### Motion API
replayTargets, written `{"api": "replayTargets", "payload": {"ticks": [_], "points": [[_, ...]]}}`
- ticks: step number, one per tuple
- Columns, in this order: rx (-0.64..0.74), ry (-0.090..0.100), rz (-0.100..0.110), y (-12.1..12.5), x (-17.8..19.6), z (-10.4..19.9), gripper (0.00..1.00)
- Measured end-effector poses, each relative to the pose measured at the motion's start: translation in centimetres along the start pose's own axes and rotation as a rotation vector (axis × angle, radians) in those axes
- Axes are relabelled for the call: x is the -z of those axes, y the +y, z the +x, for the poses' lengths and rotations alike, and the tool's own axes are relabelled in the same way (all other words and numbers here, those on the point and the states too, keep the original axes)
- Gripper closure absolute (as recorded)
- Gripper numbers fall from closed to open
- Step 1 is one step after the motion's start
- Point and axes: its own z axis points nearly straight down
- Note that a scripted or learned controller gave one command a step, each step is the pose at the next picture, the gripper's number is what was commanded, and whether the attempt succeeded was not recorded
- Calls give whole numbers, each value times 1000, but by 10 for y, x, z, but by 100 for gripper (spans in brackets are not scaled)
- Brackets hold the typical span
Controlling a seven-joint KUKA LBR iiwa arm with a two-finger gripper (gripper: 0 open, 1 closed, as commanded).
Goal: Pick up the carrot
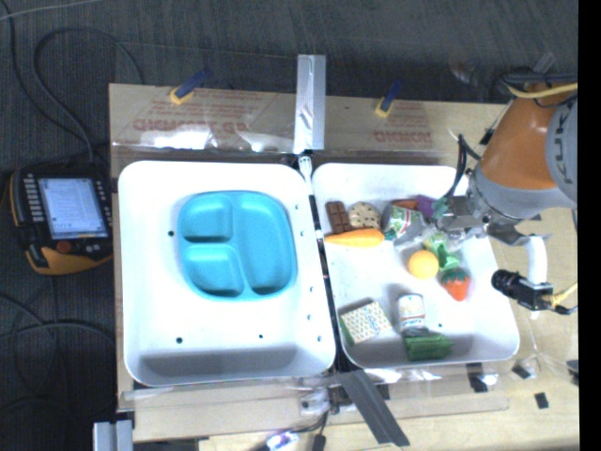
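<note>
One carrot (354,239) fully visible; jaws (449,225) hidden among clutter.

The arm (531,153) runs off the right edge and hides its pincer's tips.

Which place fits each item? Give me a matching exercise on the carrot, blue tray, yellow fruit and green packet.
Items:
1 carrot
2 blue tray
3 yellow fruit
4 green packet

Places:
A left bin
B right bin, near front wall
C right bin, by the centre divider
D right bin, middle, beside a strawberry

Pairs: 1-C, 2-A, 3-D, 4-B
</note>
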Motion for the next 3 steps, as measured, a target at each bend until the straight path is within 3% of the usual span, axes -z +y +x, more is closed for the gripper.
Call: {"api": "replayTargets", "payload": {"ticks": [1,2,3], "points": [[217,-3,-5,20,-76,40,0],[389,0,-1,17,16,102,0],[312,1,-1,11,16,108,0]]}}
